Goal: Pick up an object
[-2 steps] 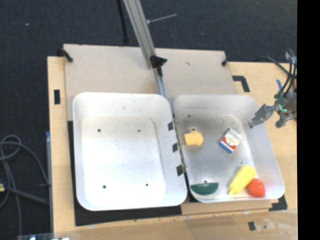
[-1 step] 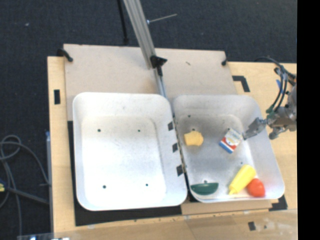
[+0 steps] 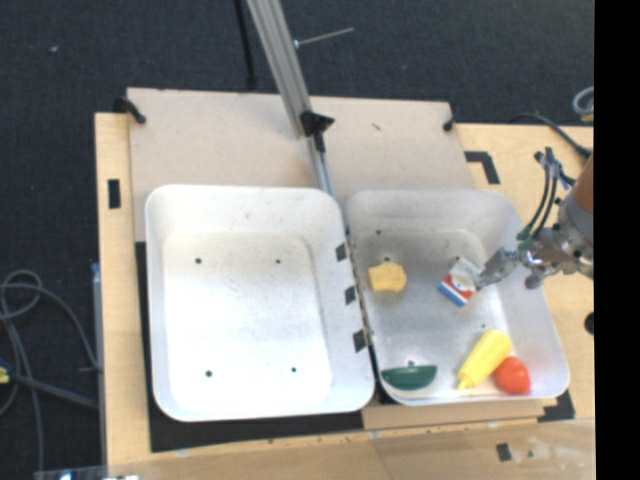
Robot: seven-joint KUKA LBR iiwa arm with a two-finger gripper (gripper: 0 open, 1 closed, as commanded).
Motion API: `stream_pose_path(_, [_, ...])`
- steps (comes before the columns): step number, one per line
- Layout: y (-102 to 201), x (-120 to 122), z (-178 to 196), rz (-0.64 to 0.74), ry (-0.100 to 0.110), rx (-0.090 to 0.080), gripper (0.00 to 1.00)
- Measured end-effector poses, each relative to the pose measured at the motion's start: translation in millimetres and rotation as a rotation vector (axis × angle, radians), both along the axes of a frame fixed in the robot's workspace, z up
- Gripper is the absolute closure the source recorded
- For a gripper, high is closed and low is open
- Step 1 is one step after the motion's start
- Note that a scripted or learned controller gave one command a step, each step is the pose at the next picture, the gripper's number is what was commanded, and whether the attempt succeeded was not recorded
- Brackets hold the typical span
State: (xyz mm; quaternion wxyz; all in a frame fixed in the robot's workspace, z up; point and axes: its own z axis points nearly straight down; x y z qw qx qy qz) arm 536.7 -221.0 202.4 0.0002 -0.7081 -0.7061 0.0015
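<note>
One small white carton (image 3: pixel 458 283), red/blue print, tilted by gripper (image 3: pixel 490 269).

pincer (image 3: pixel 480 276) at small carton (image 3: pixel 458 286), right bin (image 3: pixel 530 308)

Right bin (image 3: pixel 530 313) contents: yellow lump (image 3: pixel 387 277) near the left wall; tilted white carton with red-and-blue markings (image 3: pixel 458 284) mid-bin; green dish (image 3: pixel 410 375), yellow bottle (image 3: pixel 484 357) and orange-red ball (image 3: pixel 512 375) along the front edge.

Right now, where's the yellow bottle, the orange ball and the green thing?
yellow bottle (image 3: pixel 484 358), camera view, middle of its body.
orange ball (image 3: pixel 512 375), camera view, its top.
green thing (image 3: pixel 409 375), camera view, its centre.
</note>
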Motion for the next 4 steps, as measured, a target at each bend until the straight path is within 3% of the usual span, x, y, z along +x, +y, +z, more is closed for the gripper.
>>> stream_pose_path(1, [6,5,-47,-0.002,0.001,0.001,0.0])
stream_pose_path(2, [5,7,-33,-0.005,-0.009,0.0,1.0])
stream_pose_path(3, [6,5,31,0.006,-0.011,-0.002,1.0])
stream_pose_path(4, [5,5,6,0.002,-0.001,-0.001,1.0])
